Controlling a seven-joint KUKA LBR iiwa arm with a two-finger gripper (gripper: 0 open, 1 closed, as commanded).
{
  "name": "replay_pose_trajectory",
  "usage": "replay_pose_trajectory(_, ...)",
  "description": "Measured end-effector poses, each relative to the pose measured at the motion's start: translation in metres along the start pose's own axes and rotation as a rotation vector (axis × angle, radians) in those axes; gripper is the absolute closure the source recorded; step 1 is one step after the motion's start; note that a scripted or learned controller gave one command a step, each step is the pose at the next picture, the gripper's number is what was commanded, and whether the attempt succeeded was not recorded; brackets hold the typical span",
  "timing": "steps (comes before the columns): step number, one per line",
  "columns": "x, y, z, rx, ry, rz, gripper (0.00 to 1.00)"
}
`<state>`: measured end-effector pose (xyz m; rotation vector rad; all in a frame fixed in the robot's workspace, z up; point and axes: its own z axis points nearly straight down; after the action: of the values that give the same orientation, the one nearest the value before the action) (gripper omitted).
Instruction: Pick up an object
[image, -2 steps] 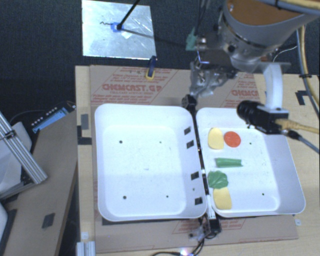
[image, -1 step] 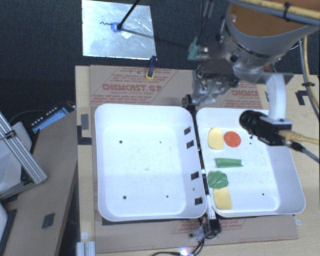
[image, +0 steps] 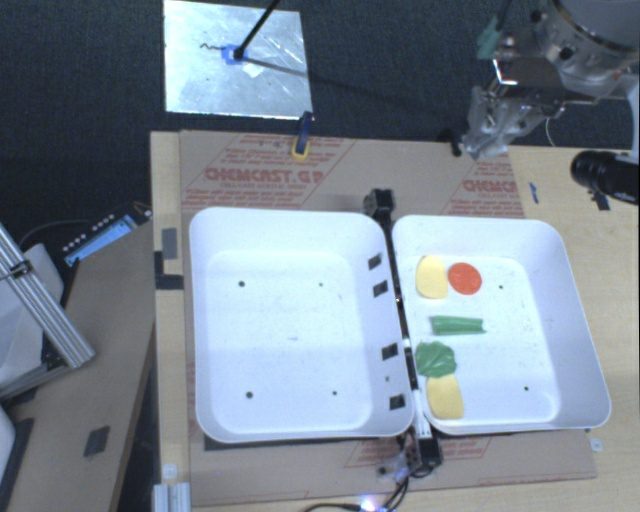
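your gripper (image: 487, 140) hangs high past the far edge of the right bin (image: 575, 300), above the cardboard sheet (image: 260, 165), and you cannot tell how it is set or whether it carries anything; nothing shows beneath it. everything you could pick lies in that bin, crowded along its left wall: a pale yellow piece (image: 431, 277) touching a flat red disc (image: 464, 278) near the far-left corner, a thin green strip (image: 457, 324) just nearer, then a crinkled green leafy piece (image: 435, 358) touching a second yellow piece (image: 445, 397) by the near-left corner. your likely trouble is that crowding: a descent on either touching pair may shove the neighbour or close on both, and a reach close to the wall may strike the black clips (image: 392, 350) between the bins. the items look like smooth, low plastic shapes, so they may slip on the glossy floor. the left bin (image: 215, 300) sits just beside.
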<state>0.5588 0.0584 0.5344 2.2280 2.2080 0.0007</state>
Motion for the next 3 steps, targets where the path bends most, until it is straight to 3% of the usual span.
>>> replay_pose_trajectory(1, -0.029, 0.073, 0.001, 0.001, 0.001, -0.007, 1.00)
replay_pose_trajectory(2, -0.009, -0.012, -0.002, 0.001, 0.005, -0.015, 1.00)
replay_pose_trajectory(3, -0.086, 0.045, 0.001, 0.001, 0.000, -0.003, 1.00)
